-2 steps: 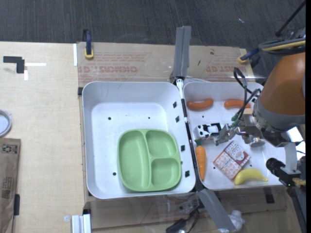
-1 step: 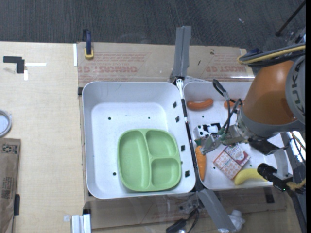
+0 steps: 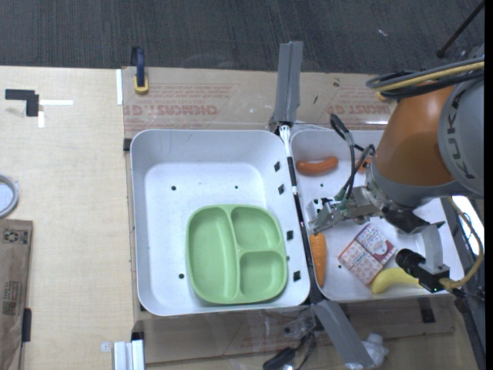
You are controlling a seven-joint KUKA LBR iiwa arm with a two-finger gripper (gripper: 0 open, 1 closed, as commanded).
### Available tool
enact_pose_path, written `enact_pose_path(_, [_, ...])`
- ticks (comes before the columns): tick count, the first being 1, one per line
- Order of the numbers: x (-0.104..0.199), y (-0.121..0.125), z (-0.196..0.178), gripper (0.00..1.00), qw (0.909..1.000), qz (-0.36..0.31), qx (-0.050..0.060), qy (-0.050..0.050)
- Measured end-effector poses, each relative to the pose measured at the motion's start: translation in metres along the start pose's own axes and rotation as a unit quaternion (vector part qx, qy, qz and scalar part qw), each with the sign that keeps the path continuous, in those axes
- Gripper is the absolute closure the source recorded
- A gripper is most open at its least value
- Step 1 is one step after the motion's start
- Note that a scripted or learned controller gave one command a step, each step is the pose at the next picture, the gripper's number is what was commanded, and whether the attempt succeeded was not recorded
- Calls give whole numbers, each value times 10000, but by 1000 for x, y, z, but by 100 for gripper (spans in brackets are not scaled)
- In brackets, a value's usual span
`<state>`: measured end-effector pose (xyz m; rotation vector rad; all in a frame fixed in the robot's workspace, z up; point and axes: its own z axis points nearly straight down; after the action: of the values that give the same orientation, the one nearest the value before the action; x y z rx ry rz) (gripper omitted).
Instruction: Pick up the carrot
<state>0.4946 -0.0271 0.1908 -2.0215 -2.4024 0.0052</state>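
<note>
The orange carrot [image 3: 317, 257] lies along the left wall of the right bin [image 3: 339, 293], near its front. My gripper [image 3: 326, 215] hangs just above the carrot's upper end, reaching in from the right. The metal fingers are small and blurred, and nothing shows clearly between them.
A green divided plate [image 3: 236, 253] sits in the left bin [image 3: 154, 206]. The right bin also holds a sausage [image 3: 317, 164] at the back, a patterned packet [image 3: 367, 253] and a yellow banana [image 3: 394, 280] at the front right. The arm's orange band [image 3: 416, 141] overhangs the right bin.
</note>
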Motion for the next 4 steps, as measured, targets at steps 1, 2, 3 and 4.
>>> enact_pose_path(1, [16,-4,1,0,9929,-1188,4,6])
enact_pose_path(2, [-34,-23,1,0,9996,-272,4,6])
enact_pose_path(3, [-71,-28,93,0,9995,302,-30,7])
enact_pose_path(4, [-73,-28,85,100,9995,321,-34,-22])
